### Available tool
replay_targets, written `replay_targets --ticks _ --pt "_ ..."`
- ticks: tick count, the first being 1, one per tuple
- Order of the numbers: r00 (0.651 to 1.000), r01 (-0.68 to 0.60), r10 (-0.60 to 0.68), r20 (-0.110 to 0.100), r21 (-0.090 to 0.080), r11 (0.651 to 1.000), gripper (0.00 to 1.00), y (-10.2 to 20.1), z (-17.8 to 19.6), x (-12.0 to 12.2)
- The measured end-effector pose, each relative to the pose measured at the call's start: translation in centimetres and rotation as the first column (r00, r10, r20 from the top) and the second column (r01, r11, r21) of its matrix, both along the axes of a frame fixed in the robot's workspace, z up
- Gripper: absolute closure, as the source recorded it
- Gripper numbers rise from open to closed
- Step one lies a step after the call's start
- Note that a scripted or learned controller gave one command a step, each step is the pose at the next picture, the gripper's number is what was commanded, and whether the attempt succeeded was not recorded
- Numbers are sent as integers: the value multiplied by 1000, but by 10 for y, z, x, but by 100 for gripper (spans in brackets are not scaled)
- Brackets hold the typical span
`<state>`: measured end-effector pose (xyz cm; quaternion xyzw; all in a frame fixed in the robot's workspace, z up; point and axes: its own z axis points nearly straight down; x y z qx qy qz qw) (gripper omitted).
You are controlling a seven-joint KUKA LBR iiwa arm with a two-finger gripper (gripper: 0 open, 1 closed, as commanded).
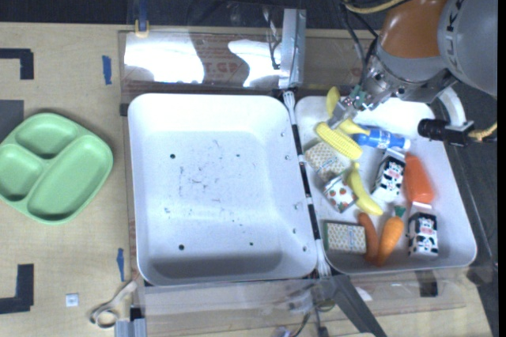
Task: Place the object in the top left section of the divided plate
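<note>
Corn cob (338, 139) is lying tilted among the toys at the upper left of the right-hand bin (462, 248), just below the gripper (353, 104). Whether the claw is open or closed, I cannot tell. Divided plate (52, 167), green, is sitting on the bench at the left edge of the frame, well apart from both bins. Beside the cob, a banana (364, 194), a carrot (388, 237) and two cow-print cartons (422, 234) are resting in the same bin.
</note>
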<state>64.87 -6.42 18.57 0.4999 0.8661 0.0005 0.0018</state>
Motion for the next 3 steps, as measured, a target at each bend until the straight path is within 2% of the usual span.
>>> replay_targets --ticks 1,2,3 --pt "993 119 -119 1 1 993 100 -37 -94 -102" --pt "992 -122 122 -11 2 992 100 -91 -99 -23" --pt "987 161 -161 3 7 987 100 -140 -98 -13"
